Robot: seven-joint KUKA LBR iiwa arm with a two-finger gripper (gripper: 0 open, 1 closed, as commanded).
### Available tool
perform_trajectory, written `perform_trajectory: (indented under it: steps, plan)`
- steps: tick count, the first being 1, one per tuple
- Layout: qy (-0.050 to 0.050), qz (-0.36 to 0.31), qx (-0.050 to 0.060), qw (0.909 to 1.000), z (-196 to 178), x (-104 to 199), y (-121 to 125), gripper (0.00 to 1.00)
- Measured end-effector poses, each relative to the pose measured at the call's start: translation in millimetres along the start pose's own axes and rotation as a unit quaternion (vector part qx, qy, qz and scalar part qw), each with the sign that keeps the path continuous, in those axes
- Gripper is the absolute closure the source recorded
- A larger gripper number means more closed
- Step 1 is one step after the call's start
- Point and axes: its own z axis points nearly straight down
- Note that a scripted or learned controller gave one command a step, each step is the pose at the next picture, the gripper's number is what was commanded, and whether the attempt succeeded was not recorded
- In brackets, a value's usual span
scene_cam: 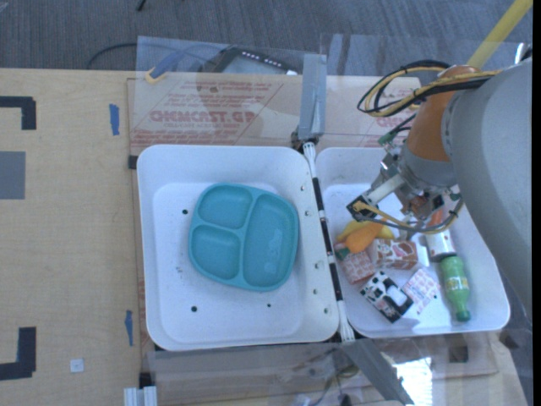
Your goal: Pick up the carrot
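Gripper (pixel 412 212) low in right bin (pixel 494 307); finger state hidden, cannot tell. Carrot (pixel 360 238) just left of it. Green bottle (pixel 454 284) below-right.

Grey arm (pixel 499 134), orange wrist band (pixel 425 129), yellow-black cables (pixel 397 87).

A robotics lab, by the look of it. A grey arm (pixel 486 142) trailing loose cables (pixel 401 87) reaches over two white bins (pixel 161 252), which sit on a plywood bench (pixel 63 227) marked with black and blue tape.
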Motion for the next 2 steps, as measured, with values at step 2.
perform_trajectory:
  steps: [2]
  plan:
    - [0.000,0.140,0.000,0.9901,-98.3,12.9,-80.4,1.00]
